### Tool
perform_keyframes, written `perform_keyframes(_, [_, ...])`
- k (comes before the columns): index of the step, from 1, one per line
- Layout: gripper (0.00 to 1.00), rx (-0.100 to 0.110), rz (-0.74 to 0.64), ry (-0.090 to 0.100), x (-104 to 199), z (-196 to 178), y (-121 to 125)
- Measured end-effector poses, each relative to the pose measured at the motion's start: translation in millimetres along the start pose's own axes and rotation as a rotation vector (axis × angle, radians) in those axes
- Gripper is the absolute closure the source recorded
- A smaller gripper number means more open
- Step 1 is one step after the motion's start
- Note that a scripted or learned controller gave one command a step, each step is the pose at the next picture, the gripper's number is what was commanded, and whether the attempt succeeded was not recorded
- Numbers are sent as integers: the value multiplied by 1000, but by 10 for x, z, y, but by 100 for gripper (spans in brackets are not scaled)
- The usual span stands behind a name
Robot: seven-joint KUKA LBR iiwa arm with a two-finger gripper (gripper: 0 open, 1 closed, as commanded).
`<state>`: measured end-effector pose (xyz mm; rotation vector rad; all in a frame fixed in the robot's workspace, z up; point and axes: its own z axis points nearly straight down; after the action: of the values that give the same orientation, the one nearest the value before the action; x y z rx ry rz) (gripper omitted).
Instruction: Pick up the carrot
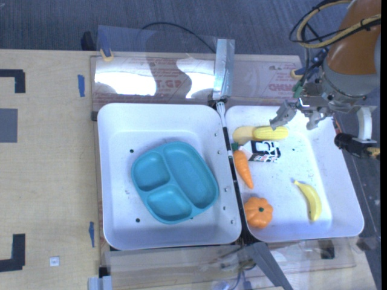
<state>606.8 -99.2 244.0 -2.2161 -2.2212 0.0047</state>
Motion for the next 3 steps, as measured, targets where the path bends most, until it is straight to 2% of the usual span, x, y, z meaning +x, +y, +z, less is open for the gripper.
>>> perform_keyframes(1, [0,4,-120,2,1020,638,-239])
perform_keyframes(2, [100,-3,-112,-1,974,521,-216])
perform_keyframes(3, [100,-8,64,-2,650,66,205])
